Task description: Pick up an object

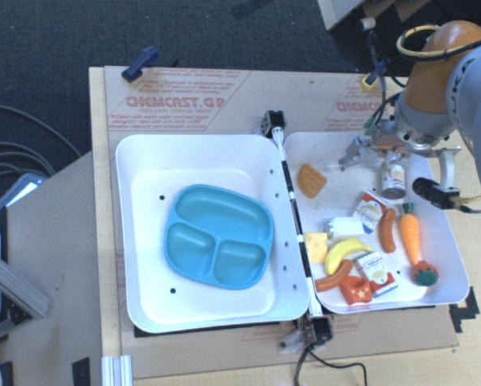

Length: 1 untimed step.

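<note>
Down at the near edge, a cable connector sits where the two bins meet on the tabletop. Left bin carries a blue divided plate, flat in its middle. Right bin is crowded: a red pepper and a small carton nearest, a banana beside a yellow cheese wedge, a sausage, a carrot along the right wall, a biscuit alone toward the far left. Over the bin's far right corner hangs the arm, its tool low beside a small can; whether it is released or clenched, I cannot tell from here.
</note>
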{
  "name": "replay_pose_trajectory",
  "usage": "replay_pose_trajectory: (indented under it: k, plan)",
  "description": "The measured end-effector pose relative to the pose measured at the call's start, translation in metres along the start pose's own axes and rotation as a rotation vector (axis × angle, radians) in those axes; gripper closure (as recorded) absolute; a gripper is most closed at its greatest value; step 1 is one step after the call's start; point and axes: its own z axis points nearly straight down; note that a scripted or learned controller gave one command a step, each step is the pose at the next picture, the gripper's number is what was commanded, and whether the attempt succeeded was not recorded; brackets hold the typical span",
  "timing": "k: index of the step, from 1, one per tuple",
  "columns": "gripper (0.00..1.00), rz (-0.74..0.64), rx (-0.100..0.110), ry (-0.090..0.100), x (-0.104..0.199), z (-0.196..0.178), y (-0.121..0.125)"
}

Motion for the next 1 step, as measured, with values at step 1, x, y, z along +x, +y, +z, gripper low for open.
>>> replay_pose_trajectory:
  k: [1]
  plan:
    - [0.0, 0.001, 0.0, -0.002, -0.017, 0.0192, 0.001]
